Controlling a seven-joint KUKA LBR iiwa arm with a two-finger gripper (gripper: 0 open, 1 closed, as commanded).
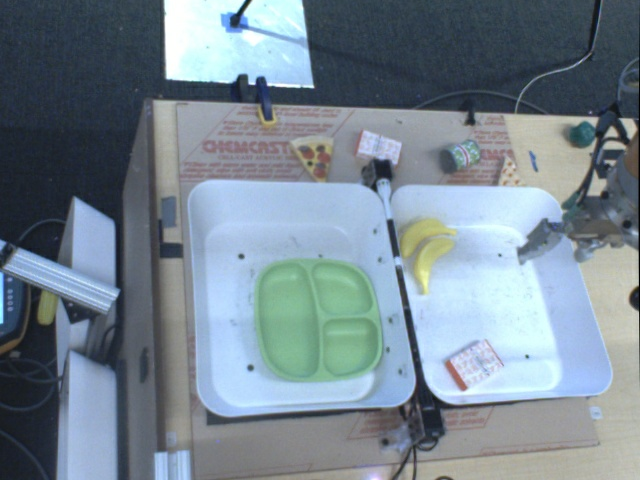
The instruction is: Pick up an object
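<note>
- The worktop (330,438) is tan board with red print, standing on dark carpet.
- Near edge of the right bin (590,353): a small orange-and-white box (475,364), lying tilted.
- The left bin (215,268) holds a green divided plate (318,319).
- Banana (425,250) in the right bin's far-left corner, beside the divider; its long axis runs near to far, tip pointing toward the near edge.
- The pincer (532,245) hangs over the right bin's far-right part, well apart from the banana; whether it is open or closed I cannot tell.
- Beyond the bins: a pizza-slice toy (314,156), a card (379,147), a green can (463,155).
</note>
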